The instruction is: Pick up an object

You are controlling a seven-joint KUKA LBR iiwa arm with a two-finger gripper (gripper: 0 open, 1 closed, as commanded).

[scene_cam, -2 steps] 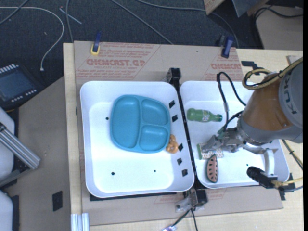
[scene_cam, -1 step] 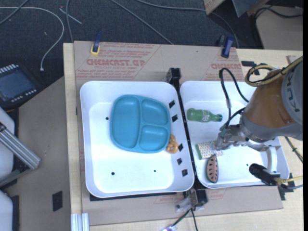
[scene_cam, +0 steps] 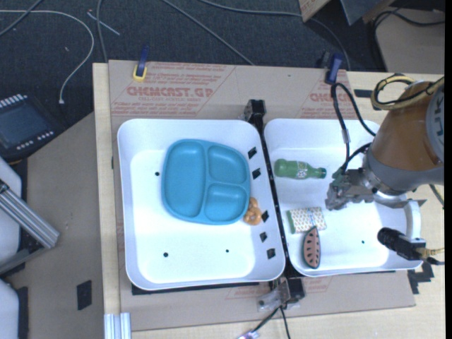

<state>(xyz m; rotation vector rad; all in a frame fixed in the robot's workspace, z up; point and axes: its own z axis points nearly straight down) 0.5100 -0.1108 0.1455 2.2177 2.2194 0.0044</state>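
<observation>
Green bottle: lying on its side in the right bin, up and to the left of the gripper, near it but apart.
Patterned cloth: flat on the bin floor, down and left of the gripper, close by.
Watermelon slice: just below the cloth, near the bin's front rim, further down-left from the gripper.

Gripper: over the right bin's middle, at the end of the grey arm with its orange band. Its tip is a dark, blurred cluster; whether it is open or closed cannot be told, and nothing can be seen held in it. Whether it touches the bin floor cannot be told either.

Hidden or cut off: the arm covers the right bin's far right wall and corner. A dark cable crosses the bin's upper rim.

Open room: bare white floor lies below and right of the gripper, and between the gripper and the bottle.

Left bin: well to the gripper's left, beyond the divider. Holds a blue divided plate and a small orange-brown object at the plate's lower right edge, too small to identify.
</observation>
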